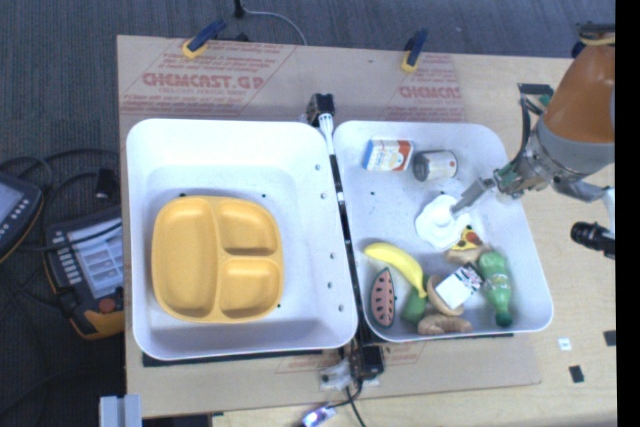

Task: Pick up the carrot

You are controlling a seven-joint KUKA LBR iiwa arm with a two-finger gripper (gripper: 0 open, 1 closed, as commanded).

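Observation:
My gripper (468, 199) reaches in from the right and hangs low over the right bin (520, 215), just above a white object (437, 219). Right below the gripper lies a small orange, yellow and red piece (466, 241). I cannot make out a clear carrot shape among the heaped toys. The grey arm with its orange band (588, 100) stands over the bin's right rim. Nothing shows held in the gripper.
The right bin also holds a small carton (386, 154), a grey can (435, 165), a banana (396, 263), a watermelon slice (382, 297), a green bottle (496, 285) and a brown lump (441, 323). A yellow divided tray (215, 257) sits in the left bin (200, 155).

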